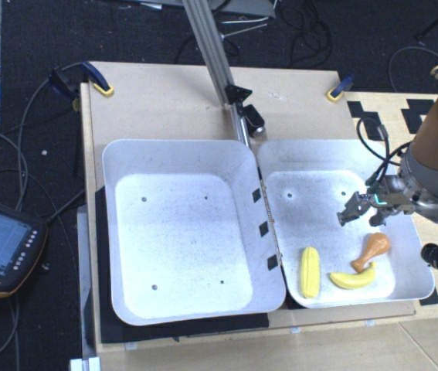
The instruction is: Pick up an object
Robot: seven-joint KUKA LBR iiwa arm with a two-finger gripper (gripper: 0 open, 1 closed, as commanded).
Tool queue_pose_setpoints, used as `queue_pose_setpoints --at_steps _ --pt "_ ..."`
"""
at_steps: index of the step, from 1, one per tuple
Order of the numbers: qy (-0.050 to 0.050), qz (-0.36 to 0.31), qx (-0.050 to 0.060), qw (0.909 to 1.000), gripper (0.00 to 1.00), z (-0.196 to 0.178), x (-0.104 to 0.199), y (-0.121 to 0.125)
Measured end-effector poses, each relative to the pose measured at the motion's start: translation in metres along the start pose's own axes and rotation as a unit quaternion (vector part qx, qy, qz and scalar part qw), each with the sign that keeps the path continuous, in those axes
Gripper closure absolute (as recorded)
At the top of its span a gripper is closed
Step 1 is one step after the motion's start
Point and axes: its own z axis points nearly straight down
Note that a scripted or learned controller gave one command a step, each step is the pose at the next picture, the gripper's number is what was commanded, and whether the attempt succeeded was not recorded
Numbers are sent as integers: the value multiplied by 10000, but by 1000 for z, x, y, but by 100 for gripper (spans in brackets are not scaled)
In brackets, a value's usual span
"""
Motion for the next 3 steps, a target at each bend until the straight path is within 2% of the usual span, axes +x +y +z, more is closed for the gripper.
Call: queue_pose_setpoints --at_steps 1,3 --pt "0 0 0 10000 0 0 0 0" --pt "3 1 18 10000 0 95 -10 -5"
